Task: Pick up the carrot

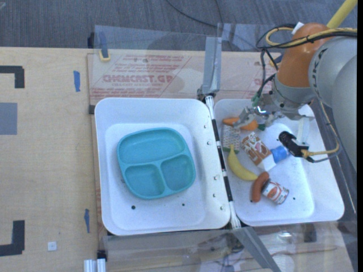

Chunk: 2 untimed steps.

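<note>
The carrot (231, 120) is a small orange piece lying near the far left corner of the right bin (323, 205). Another orange bit (250, 127), perhaps part of the same carrot, shows just right of it, under the gripper. My gripper (253, 115) hangs low over this spot, reaching in from the right below the orange wrist band. It is at or just above the carrot's right end. The gripper body hides the middle of the carrot, so contact cannot be judged.
In the right bin lie a banana (240, 166), a red-and-white packet (256, 149), a blue block (279, 153), a sausage (260, 186) and a small can (276, 193). The left bin (108, 123) holds a teal divided plate (157, 162). A divider wall (218, 163) separates the bins.
</note>
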### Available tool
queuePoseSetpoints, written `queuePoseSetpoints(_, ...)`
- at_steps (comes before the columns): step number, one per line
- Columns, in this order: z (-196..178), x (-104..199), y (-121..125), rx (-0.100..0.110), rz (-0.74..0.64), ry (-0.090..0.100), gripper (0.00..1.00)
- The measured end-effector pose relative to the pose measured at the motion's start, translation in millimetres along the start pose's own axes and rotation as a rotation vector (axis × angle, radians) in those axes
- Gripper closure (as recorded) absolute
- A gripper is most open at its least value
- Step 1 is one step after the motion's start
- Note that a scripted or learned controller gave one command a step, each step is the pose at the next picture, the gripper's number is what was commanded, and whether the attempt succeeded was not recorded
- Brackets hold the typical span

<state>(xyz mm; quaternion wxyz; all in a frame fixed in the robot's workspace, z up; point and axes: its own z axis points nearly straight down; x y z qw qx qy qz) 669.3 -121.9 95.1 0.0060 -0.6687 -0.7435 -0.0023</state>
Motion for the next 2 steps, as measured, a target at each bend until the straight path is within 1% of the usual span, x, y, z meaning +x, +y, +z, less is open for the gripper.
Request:
queuePoseSetpoints(1, -8.8, -0.9, -1.7, 0.008, -0.001, -0.002, 1.00)
queuePoseSetpoints(2, -84.6, 56.9, -2.1, 0.014, 0.194, -0.024, 1.00)
